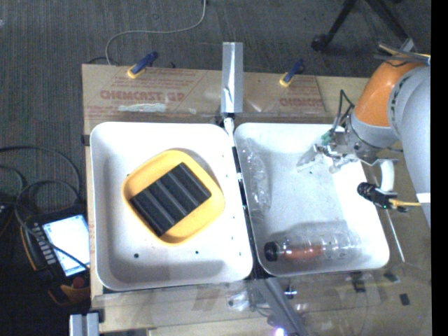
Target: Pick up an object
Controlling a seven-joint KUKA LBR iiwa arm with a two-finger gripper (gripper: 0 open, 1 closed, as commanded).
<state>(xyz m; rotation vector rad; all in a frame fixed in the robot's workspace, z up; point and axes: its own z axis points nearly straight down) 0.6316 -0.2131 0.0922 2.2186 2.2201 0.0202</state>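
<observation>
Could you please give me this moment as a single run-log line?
arm: over right bin's far right | gripper: nothing seen held | right bin: two clear bottles | left bin: yellow-and-black sponge

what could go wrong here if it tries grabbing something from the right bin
The clear bottle lies on its side against the near wall of the right bin, so it may roll or slip. The other clear bottle hugs the divider, leaving little finger room. The gripper sits near the far right corner, away from both.
</observation>
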